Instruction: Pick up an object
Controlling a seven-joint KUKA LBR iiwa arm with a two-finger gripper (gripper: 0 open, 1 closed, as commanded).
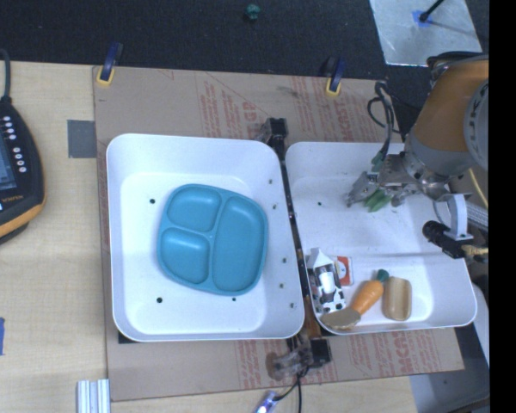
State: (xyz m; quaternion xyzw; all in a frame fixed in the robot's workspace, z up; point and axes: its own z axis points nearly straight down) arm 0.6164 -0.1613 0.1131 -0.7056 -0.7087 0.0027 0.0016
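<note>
My gripper [376,194] hangs over the upper middle of the right bin [430,239], reaching in from the right below the orange-banded arm. A small green object [377,201] shows between its metal fingers [356,195], and the fingers are shut on it. Along the bin's front edge lie an orange carrot-like toy [367,297], a tan block [397,298] and a white, red and black packet [328,282]. The left bin [129,231] holds a blue divided plate [213,239].
A black and orange handheld pendant [4,175] lies on the bench at the far left. Clamps [109,63] pin the cardboard sheet under the bins. A black fitting [277,131] sits where the two bins meet at the back.
</note>
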